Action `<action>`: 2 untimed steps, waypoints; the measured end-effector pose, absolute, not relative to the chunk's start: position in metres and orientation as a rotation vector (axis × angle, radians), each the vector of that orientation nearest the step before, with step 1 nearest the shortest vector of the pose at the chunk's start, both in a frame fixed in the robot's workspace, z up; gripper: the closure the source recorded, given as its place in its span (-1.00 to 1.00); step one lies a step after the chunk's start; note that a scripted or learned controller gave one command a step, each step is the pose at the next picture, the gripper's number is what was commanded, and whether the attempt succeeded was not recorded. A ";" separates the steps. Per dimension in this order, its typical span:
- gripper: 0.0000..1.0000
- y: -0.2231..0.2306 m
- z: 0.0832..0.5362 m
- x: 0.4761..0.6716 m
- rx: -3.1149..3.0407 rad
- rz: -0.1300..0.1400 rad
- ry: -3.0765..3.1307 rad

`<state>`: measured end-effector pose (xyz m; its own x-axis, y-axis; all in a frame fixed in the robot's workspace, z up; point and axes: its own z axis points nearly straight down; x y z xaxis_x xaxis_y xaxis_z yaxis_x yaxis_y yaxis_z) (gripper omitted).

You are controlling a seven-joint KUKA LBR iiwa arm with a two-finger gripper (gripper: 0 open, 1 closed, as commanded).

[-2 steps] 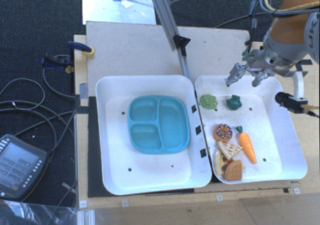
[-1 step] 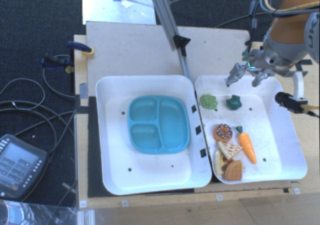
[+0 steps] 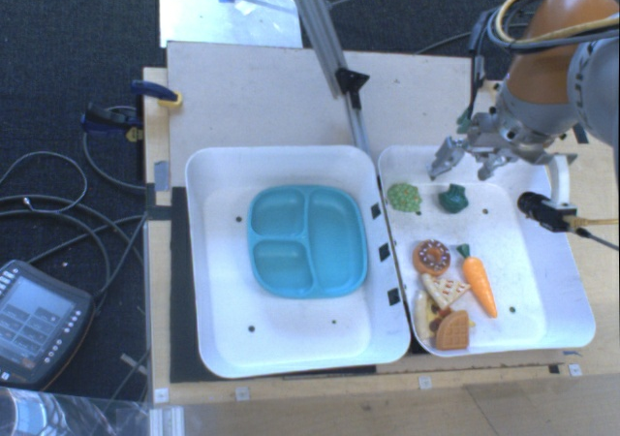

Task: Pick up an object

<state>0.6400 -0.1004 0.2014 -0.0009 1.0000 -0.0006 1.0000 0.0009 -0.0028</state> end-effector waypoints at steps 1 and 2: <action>-1.00 -0.095 0.158 0.638 -2.219 0.002 -2.221; -1.00 -0.097 0.120 0.635 -2.223 -0.011 -2.233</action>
<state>0.6354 -0.0975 0.1199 -0.0043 1.0000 -0.0014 0.9999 0.0044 0.0112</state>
